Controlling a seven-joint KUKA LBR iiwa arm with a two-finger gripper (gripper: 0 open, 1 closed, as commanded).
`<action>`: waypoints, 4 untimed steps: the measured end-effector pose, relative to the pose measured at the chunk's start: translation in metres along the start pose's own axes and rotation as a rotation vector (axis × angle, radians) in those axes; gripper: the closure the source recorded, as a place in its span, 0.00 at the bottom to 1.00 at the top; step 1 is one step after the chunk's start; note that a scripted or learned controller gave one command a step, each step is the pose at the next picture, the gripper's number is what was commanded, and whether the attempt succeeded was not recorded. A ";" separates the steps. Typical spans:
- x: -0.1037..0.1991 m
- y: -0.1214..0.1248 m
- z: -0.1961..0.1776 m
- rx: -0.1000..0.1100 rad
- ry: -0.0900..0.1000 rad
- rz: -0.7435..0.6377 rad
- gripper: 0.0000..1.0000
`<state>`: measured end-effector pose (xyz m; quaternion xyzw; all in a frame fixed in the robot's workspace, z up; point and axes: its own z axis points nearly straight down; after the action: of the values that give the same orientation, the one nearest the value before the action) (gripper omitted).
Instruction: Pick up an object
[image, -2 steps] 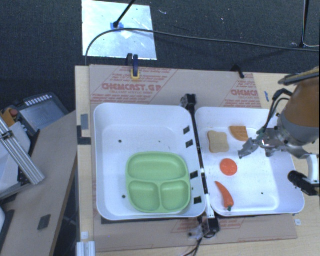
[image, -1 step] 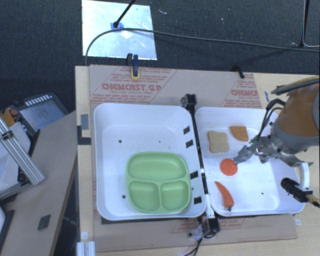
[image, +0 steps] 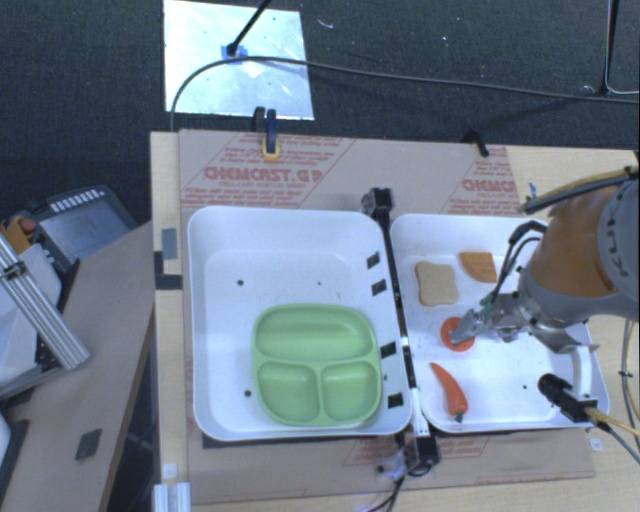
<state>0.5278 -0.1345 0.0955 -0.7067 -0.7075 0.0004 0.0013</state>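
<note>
A: Report the contents from the left of the frame.

B: The left bin (image: 290, 240) sits left of centre. It contains a green divided tray (image: 317, 363) with three compartments, lying in the lower half of the bin.

A: And the right bin?

B: The right bin (image: 500, 405) adjoins it at the centre divider. In its upper part lies a tan bread slice (image: 436, 283), with an orange flat piece (image: 478, 266) just beside it, to the upper right. A red round object (image: 456, 333) lies below the bread slice, at mid-height of the bin. A red-orange pepper (image: 450, 390) lies lower, near the bottom edge, apart from the round object.

A: State the gripper condition.

B: The gripper (image: 468, 328) reaches in from the right of the frame and meets the red round object at its right side. Its tips are on or over the object. The finger spread cannot be determined, and a grasp cannot be confirmed.
</note>
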 end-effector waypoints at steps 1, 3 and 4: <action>-0.001 0.001 -0.013 -0.004 -0.002 -0.001 1.00; -0.004 0.000 -0.131 -0.010 -0.003 -0.003 1.00; -0.005 0.000 -0.130 -0.005 -0.002 -0.002 1.00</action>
<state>0.5286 -0.1392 0.2258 -0.7059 -0.7083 -0.0009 -0.0011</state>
